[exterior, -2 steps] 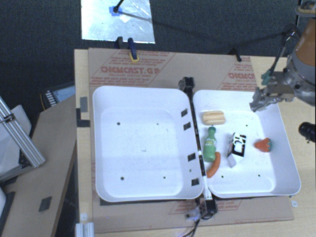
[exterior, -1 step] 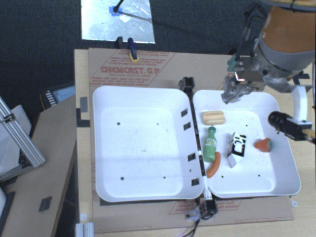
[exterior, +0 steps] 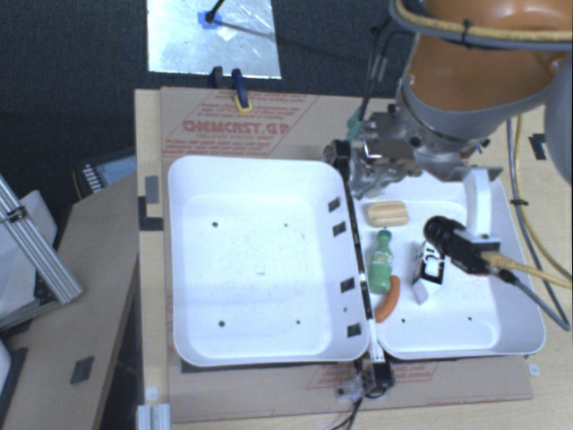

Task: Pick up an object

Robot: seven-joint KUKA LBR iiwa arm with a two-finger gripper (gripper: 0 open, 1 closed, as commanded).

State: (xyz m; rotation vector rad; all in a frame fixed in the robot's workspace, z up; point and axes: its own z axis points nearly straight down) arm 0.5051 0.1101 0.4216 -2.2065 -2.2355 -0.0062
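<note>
The right bin [exterior: 515,325] holds a tan bread roll [exterior: 387,212], a green bottle [exterior: 382,258] and an orange carrot [exterior: 388,302] in a line along its left wall. A small black and white item [exterior: 429,267] lies just right of the bottle. My gripper [exterior: 365,179] hangs over the bin's back left corner, just above and behind the bread roll. The large orange and grey wrist [exterior: 483,52] covers the back of the bin.
The left bin [exterior: 192,186] stands next to the right one, with a black-clipped divider [exterior: 356,267] between them. A black cylinder with a yellow cable [exterior: 457,245] juts over the right bin. Both bins rest on cardboard [exterior: 242,124].
</note>
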